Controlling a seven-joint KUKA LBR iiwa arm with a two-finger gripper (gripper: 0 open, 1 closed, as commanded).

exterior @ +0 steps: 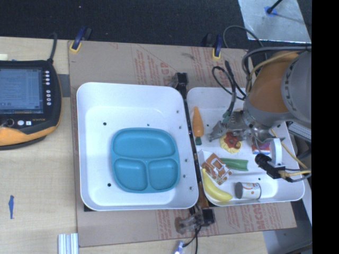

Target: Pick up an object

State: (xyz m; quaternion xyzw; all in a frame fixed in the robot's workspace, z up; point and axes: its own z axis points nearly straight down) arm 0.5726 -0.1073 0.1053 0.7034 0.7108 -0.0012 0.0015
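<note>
My gripper (233,130) hangs low over the back half of the right bin (296,194), directly above a small red and yellow toy (231,142) that lies on the bin floor. An orange carrot (197,123) lies to the gripper's left along the bin's left wall. In front of the toy rests a green pod (234,164), with a brown and white patterned block (215,168) to its left. A yellow banana (215,189) and a small tin can (247,190) on its side lie at the bin's front.
The left bin (95,105) holds a blue divided plate (144,160). A tablet-style controller (26,102) sits on the bench at far left. Cables loop behind the right bin.
</note>
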